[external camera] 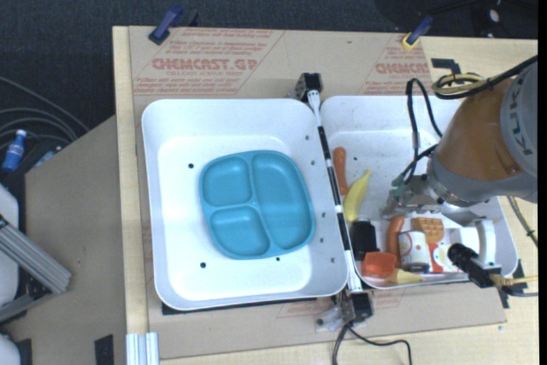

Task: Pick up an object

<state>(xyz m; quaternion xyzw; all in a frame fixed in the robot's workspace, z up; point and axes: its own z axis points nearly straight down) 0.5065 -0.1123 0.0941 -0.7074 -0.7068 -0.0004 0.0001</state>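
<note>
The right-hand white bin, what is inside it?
Inside the right bin lie a carrot, a yellow banana, a black block and some packaged items. The arm covers whatever lies beneath it.

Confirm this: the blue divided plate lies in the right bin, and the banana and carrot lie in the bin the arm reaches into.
Wrong bin. The camera view shows the blue divided plate in the left bin; the banana and carrot do lie in the right bin, where the arm reaches.
</note>
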